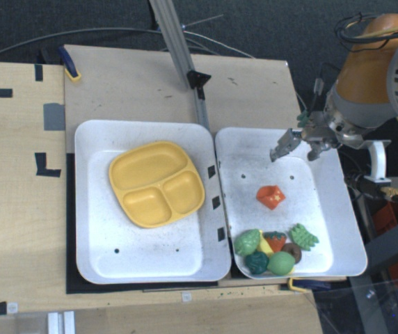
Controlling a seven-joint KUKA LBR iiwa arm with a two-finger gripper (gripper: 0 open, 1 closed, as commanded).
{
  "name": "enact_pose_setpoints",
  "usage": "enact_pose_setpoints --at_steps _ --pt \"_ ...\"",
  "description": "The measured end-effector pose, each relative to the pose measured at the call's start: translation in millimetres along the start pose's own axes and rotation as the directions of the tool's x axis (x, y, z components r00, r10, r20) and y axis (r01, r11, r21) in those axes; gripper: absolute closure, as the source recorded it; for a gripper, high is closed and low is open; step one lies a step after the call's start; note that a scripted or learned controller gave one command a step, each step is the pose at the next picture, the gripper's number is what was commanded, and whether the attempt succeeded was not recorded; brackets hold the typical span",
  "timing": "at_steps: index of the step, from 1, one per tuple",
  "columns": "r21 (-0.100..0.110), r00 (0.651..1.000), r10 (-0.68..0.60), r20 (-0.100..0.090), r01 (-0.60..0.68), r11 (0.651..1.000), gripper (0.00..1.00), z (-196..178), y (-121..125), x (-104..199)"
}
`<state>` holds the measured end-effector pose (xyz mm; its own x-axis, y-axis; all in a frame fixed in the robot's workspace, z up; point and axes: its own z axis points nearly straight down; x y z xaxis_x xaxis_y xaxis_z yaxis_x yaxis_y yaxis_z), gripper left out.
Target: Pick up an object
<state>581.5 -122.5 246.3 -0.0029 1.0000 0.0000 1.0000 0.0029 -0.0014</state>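
Red toy piece point(271, 196) lying alone on the floor of the right bin point(338, 207), about mid-bin, well apart from everything else. Roughly blocky, no clear long axis, one corner pointing toward the near rim. Likeliest pick target, judged from how isolated it is.

Gripper point(295, 152) hovering over the far end of the same bin, near the rim, fingers spread with nothing between them. Red piece lying down-frame and slightly left of the fingertips, toward the near side of the bin; near but not touching, bare bin floor between. Next move probably a short shift toward the near rim, then straight descent. Open span looks wide enough for the piece, though the height above the floor is hard to read from this slant.

Cluster of toy food point(274, 250) jammed in the near left corner of the right bin: green leafy pieces, a red strawberry-like one, something yellow, something brown, all touching or overlapping. Harder grasp, fingers likely to hit neighbours. Green ridged piece point(303, 236) at the right edge of the cluster, just beside the rest.

Left bin point(91, 186) holding a yellow divided plate point(156, 183), three compartments, flat, tilted in plan. Far from the gripper, not relevant to the closest pick.

Grey arm with orange band point(367, 68) entering from the right.
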Motion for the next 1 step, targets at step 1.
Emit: enact_pose_setpoints --at_steps 1 --pt "0.000 1.000 0.000 0.000 0.000 1.000 0.00 -0.1 0.0 0.0"
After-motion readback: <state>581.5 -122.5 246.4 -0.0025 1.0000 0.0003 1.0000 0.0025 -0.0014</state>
